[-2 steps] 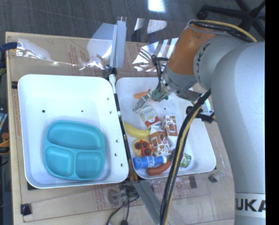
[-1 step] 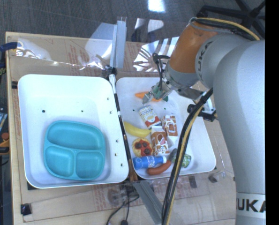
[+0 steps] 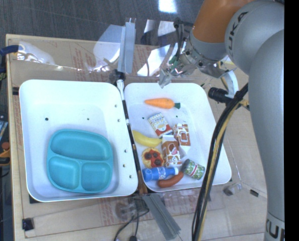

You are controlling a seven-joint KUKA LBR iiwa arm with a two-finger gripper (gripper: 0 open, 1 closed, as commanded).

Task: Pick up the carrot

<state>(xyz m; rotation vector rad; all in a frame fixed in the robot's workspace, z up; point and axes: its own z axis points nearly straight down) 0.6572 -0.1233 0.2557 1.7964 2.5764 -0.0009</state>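
An orange carrot (image 3: 160,103) with a green stem end lies flat in the far part of the right bin (image 3: 204,109). My gripper (image 3: 166,78) hangs above the bin's far rim, a little beyond and above the carrot, apart from it. Nothing shows between its fingertips. The arm comes in from the upper right.
The right bin also holds a banana (image 3: 146,140), snack packets (image 3: 159,123), a pizza slice (image 3: 153,157), a blue bottle (image 3: 159,173), a sausage (image 3: 170,180) and a green can (image 3: 193,169). A teal divided tray (image 3: 80,160) sits in the left bin (image 3: 69,99).
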